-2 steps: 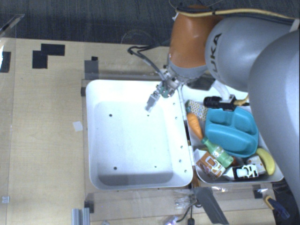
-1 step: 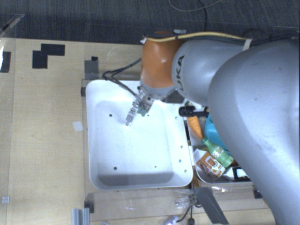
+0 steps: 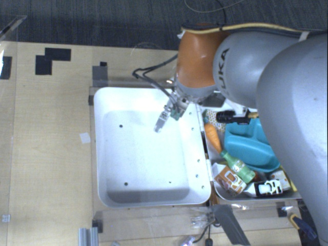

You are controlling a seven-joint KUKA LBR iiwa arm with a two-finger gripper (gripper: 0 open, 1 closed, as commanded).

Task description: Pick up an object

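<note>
My gripper (image 3: 165,118) hangs over the upper right part of the left white bin (image 3: 110,188), pointing down and to the left. A small green patch shows on it close to the wrist; I cannot tell whether that is an object or part of the tool. The right bin (image 3: 218,191) holds an orange carrot-like piece (image 3: 212,137), a blue plastic shape (image 3: 248,145), a green bottle (image 3: 238,168), a brown packet (image 3: 229,181) and a black-and-white item (image 3: 269,187). The arm covers most of the right bin.
The grey arm with its orange band (image 3: 197,60) fills the upper right. A black cable (image 3: 148,76) loops from the wrist past the left bin's back rim. Black markers (image 3: 51,59) lie on the wooden bench at far left.
</note>
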